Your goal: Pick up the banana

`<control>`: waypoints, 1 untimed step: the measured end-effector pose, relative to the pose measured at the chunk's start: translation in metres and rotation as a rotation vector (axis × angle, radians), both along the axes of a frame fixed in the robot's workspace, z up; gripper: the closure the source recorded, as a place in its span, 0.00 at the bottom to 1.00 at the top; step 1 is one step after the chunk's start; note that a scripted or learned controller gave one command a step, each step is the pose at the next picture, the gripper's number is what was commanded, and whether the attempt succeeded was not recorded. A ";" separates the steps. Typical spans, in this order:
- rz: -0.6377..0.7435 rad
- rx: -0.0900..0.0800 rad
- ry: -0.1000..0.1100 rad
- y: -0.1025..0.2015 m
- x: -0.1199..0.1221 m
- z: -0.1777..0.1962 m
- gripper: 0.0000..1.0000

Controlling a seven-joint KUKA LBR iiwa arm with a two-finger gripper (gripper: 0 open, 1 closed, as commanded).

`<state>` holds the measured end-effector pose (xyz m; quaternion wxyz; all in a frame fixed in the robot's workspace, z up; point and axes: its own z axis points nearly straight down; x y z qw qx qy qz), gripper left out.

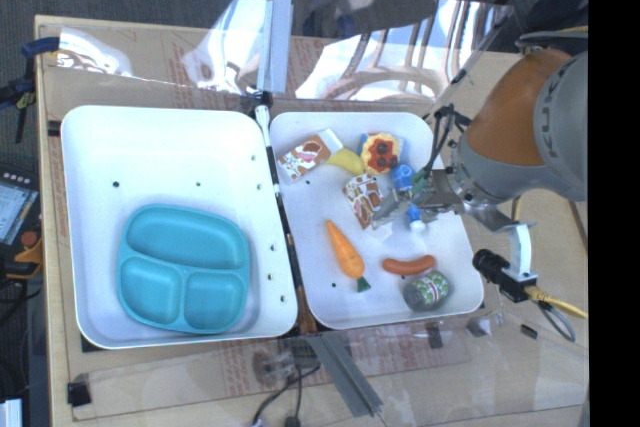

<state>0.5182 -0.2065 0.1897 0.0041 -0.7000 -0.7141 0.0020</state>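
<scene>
White plastic makes up both bins on the bench: the left bin (90, 215) carries a turquoise divided tray (185, 267) toward its six o'clock side, and the right bin (320, 305) is scattered with toy food. The banana (347, 160), yellow and mostly tucked between neighbours, lies up near the right bin's twelve o'clock edge. Just at its nine o'clock sits a small printed carton (305, 156), touching or nearly so, and at its three o'clock a pizza slice toy (381, 152) with red dots. A second printed carton (364, 199) lies just below the banana, toward six o'clock.

From where I stand the grey arm (525, 130) with its orange band comes in from three o'clock, and its gripper (420, 200) hangs low over the right bin's three o'clock side, near a blue bottle-like piece (402, 178) and a small white-and-blue bit (417, 224). It is apart from the banana, with the second carton between them. The fingertips are lost in the clutter of dark metal there, so I cannot tell how wide they stand, and nothing shows clearly between them.

Lower in the same bin lie a carrot (347, 252) pointing toward five o'clock, a sausage (409, 265) at its three o'clock, and a mottled green ball (427, 290) just beneath the sausage.
</scene>
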 end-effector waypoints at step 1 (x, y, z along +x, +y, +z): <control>0.110 0.001 -0.002 0.007 -0.042 -0.101 0.00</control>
